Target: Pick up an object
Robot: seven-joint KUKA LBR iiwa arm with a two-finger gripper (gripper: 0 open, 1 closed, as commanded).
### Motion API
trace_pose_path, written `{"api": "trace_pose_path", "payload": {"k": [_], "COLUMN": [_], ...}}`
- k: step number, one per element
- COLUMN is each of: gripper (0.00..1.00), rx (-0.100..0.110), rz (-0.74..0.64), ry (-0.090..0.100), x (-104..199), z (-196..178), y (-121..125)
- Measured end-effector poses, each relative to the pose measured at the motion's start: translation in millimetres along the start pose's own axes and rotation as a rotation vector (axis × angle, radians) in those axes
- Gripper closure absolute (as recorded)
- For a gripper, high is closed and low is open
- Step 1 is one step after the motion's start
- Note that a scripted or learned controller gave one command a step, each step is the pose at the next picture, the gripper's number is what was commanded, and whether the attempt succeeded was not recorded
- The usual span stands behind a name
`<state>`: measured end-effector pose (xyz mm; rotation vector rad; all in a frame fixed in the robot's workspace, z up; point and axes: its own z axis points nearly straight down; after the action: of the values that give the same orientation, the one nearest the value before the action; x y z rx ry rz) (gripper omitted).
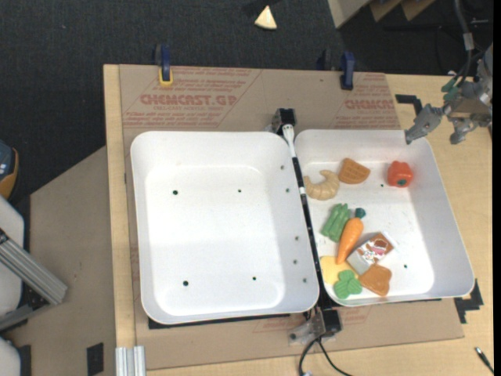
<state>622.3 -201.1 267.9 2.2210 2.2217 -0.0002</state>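
The nearest candidate I would pick is a small red toy pepper (400,174), which lies alone in the right bin (446,233), just below and a little to the left of the gripper (438,124) as the camera looks down. I judge it to be light, hollow, hard plastic with a smooth rounded skin, so it may squirt out of a pinch unless the fingers close across its widest part, square to its sides. The gripper hangs over the bin's far right corner, above the rim, with its two fingers spread wide and nothing between them. Further from it, to the left of the pepper, sit a tan bread-like piece (354,171) and a pale croissant (322,186), both apart from each other and from the pepper; they look stiff and light too, with the croissant's curve offering a narrow waist to hold. Farther down the bin, well away from the gripper, a green vegetable (337,220), an orange carrot (349,239), a small printed packet (373,252), a brown toast slice (376,280) and a green leafy piece (347,285) crowd together, touching or overlapping, which I think makes a clean grasp there harder. The left bin (211,225) lies beyond them, farthest from the gripper.
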Motion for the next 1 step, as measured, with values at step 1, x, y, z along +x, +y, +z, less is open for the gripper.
{"api": "trace_pose_path", "payload": {"k": [1], "gripper": [0.0], "rx": [-0.003], "rz": [0.0], "ry": [-0.001], "x": [-11.1], "z": [172.4], "y": [-42.1]}}
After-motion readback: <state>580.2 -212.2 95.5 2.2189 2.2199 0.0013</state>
